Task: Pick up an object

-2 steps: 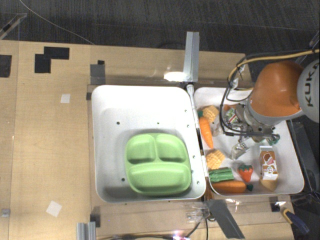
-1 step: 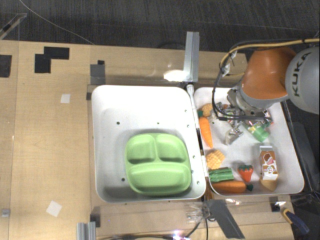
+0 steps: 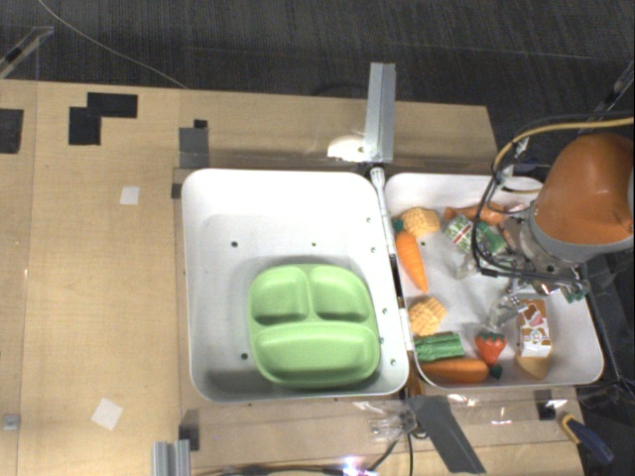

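Note:
The right bin (image 3: 595,365) holds several toy foods. An orange carrot (image 3: 411,259) lies along its left wall, with one corn cob (image 3: 421,220) above it and another corn cob (image 3: 427,314) below. A green cucumber (image 3: 440,346), an orange sausage-like piece (image 3: 455,370) and a red strawberry (image 3: 490,347) sit at the front. A small carton (image 3: 535,335) lies at the front right, and a green-and-white packet (image 3: 458,233) lies near the back. My gripper (image 3: 511,307) hangs over the right half of this bin, just above and right of the strawberry and beside the carton. The arm hides the bin's back right.
The left bin (image 3: 213,216) holds a green divided plate (image 3: 314,323) at its front right. A metal post (image 3: 380,112) stands behind the wall between the two bins. Cables loop around the wrist (image 3: 496,216).

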`<state>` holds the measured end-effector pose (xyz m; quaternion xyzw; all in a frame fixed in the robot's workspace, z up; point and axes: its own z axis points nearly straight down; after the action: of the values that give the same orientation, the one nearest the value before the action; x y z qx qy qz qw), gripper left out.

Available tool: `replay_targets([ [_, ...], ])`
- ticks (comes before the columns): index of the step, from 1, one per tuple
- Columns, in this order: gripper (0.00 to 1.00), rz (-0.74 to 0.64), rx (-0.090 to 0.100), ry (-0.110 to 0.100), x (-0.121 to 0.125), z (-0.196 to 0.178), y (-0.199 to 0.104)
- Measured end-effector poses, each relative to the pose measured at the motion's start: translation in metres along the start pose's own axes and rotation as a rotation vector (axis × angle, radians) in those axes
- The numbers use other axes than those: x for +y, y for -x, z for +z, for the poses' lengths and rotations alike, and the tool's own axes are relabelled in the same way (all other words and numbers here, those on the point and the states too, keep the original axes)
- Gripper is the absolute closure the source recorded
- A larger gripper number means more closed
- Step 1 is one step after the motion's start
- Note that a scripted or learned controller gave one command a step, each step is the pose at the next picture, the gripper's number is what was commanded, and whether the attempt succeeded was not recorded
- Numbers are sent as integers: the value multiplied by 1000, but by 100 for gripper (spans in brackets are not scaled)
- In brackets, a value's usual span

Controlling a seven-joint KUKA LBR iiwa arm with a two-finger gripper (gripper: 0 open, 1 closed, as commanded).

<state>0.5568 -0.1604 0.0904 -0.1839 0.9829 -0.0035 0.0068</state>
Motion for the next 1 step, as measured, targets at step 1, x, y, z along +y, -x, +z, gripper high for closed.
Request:
replay_targets([
  [1, 0, -72, -3, -1, -12, -1, -56],
])
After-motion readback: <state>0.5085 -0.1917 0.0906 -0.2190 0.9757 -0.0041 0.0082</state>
